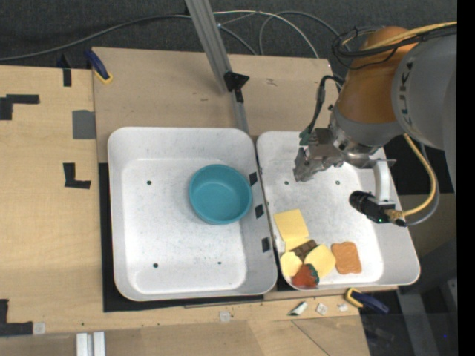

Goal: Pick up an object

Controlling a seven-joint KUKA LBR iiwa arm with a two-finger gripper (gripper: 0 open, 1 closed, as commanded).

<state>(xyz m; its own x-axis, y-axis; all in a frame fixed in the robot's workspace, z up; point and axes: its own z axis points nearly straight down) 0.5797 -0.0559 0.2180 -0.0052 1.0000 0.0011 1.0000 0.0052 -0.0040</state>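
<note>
1. Several small pieces lie huddled in the near part of the right bin (276, 148), seen from the overhead camera: a pale yellow square block (291, 223), a second yellow piece (320, 259) nearer still, an orange slab (346, 257) to its right, a red lump (304, 276) at the near edge and a dark brown bit (305, 248) wedged among them. Most touch or overlap one another.

2. The left bin (133, 154) bears a blue bowl (220, 193), sitting upright and well apart from everything else.

3. The gripper (306, 166) hangs over the far part of the right bin, above bare floor, well short of the cluster. Whether its claw stands wide or narrow I cannot tell from this angle; nothing shows between it.

4. My judgement on handling: the yellow square block looks light and probably foam or plastic, so a little soft under pressure and not fragile. It lies flat, so taking it across two opposite side edges seems the best hold, and its far side stands free of neighbours.

5. The bowl looks rigid and smooth; its rim would be the only place to pinch, and it could slip.
</note>
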